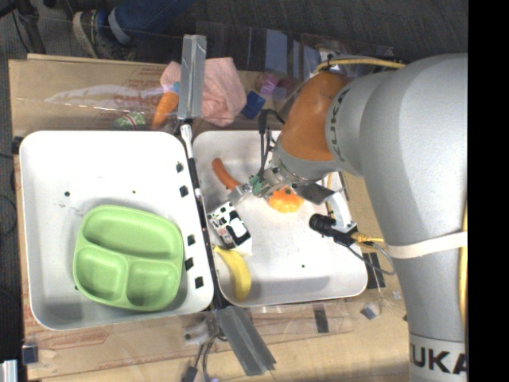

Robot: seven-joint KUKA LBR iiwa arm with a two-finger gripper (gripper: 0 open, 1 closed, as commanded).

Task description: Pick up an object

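The arm [398, 173] reaches down into the right bin [334, 281], its jaws [266, 183] low near the bin's middle, beside an orange round object [285, 202] and close to an orange-red sausage-shaped toy [223, 173], probably lining up a grab. Whether the jaws are released or clenched I cannot tell. A banana [234, 270] and a black-and-white item [227, 224] lie along the bin's left wall; a green divided plate [127, 255] sits in the left bin [48, 173].
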